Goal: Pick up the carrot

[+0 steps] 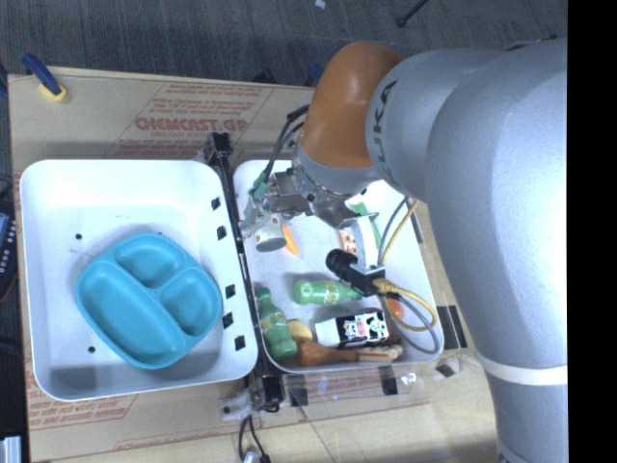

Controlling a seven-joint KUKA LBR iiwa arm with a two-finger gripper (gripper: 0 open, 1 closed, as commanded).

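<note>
Two white bins are seen side by side on a sheet of brown cardboard (183, 114) with red letters, which covers the surface. A blue plate (149, 297) with three parts lies in the left bin (48, 191), near the front and a bit tilted. A small blue and yellow clip (42, 77) is seen at the far left corner of the cardboard.

The big grey arm (492, 162) is reached in from the right, and much of the right bin (291, 270) is covered by it; its orange band (349, 95) is seen above the far end of that bin. The pincer (270, 222) is held low at the far left corner of the right bin, close to the wall between the two bins.

The carrot (288, 238) is seen as a small orange bit in the right bin, right at the tip of the pincer; it cannot be told if the carrot is touched or gripped, and it cannot be told if the pincer is apart or together.

More things are piled at the near end of the right bin. A green bottle (321, 290) is laid on its side in the middle; a black and white box (355, 328) is seen just in front of it; some green lumpy toys (273, 324) are pushed against the left wall; a brown wooden stick-like thing (347, 355) is laid along the front wall, touching the box.
</note>
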